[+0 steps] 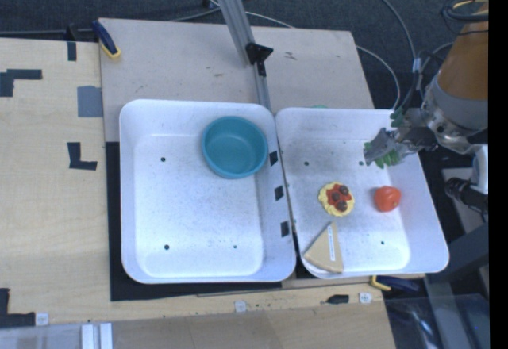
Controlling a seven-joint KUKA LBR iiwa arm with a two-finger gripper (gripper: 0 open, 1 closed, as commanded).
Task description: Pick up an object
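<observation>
The grey arm with its orange band reaches in from the right edge of the frame, wrist bent down over the upper right of the right-hand shallow white plastic bin. Its gripper is clamped on a small green leafy object (shape unclear). Below lie a round red tomato-like ball, a small yellow tart with red berries and a tan sandwich wedge. A glossy blue bowl sits in the left bin.
</observation>
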